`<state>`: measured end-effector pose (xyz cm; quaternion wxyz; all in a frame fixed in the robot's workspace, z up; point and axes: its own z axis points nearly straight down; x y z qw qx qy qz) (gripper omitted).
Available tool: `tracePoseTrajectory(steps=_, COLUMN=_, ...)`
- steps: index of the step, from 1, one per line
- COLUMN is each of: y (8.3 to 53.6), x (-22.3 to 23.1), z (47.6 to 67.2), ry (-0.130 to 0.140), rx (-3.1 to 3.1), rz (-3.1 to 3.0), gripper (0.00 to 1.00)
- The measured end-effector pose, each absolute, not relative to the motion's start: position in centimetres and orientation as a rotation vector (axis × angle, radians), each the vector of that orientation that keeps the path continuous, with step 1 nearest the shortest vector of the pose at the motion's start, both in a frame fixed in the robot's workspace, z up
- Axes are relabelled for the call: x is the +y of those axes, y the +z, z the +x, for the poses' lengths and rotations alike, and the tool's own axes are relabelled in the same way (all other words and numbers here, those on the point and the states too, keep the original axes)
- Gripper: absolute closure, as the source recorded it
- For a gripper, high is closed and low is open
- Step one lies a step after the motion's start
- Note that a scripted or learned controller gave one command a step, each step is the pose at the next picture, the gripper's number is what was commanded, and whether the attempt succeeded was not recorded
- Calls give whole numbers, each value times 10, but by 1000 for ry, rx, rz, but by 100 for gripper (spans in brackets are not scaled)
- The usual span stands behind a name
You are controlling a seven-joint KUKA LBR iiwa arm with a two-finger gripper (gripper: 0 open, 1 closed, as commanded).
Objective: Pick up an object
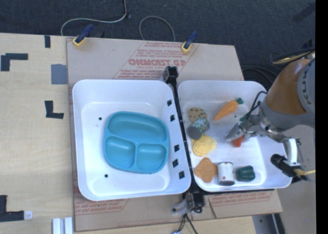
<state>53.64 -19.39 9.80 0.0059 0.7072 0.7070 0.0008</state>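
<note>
Small red object [237, 142] lies mid right bin [256, 88], touching gripper [237, 134] tip lowered over it, likely for a grasp. Finger state: cannot tell. Carrot [226, 109] just behind; blue tray [136, 142] fills left bin [82, 125].

**Red print on the cardboard sheet**

The flat brown cardboard sheet [154, 61] under the two shallow white bins carries a line of large red capital letters along its far edge, between the two clamps. It seems to read "CHEMCAST G.P.", though the letters are blurred and the last ones are uncertain. Smaller red print sits just above and below that line and near the sheet's close edge, too small to read.
</note>
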Motion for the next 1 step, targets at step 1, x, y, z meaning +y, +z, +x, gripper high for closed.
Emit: tracePoseTrajectory(steps=1, y=163, x=-113, z=585, ry=10, rx=2230, rz=2207, gripper=100)
